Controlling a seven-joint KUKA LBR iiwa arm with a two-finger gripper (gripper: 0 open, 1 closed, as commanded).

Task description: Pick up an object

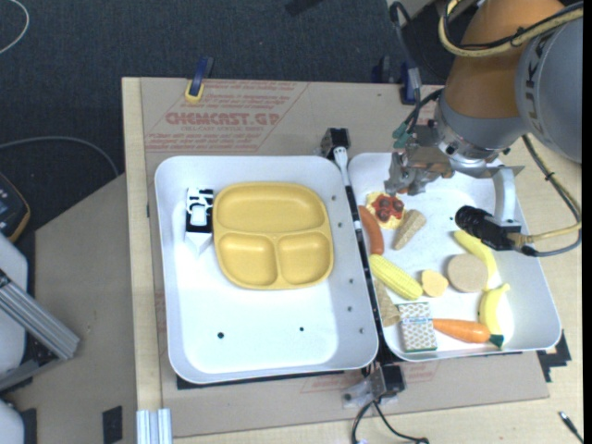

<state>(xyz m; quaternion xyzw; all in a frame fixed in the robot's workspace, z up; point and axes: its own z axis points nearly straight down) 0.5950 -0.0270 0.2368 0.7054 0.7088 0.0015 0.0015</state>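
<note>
Nearest the camera, along the right bin's front edge: small box, carrot, banana. Mid bin: corn cob, round tan disc.

Further back, red berry cluster sits just below and left of the gripper, almost under it. Pale cone and sausage lie beside it, long axes running near-to-far.

Cannot tell the gripper's state; nothing seen held. Likely move: short descent onto the cluster.

Left bin holds yellow divided tray.
</note>
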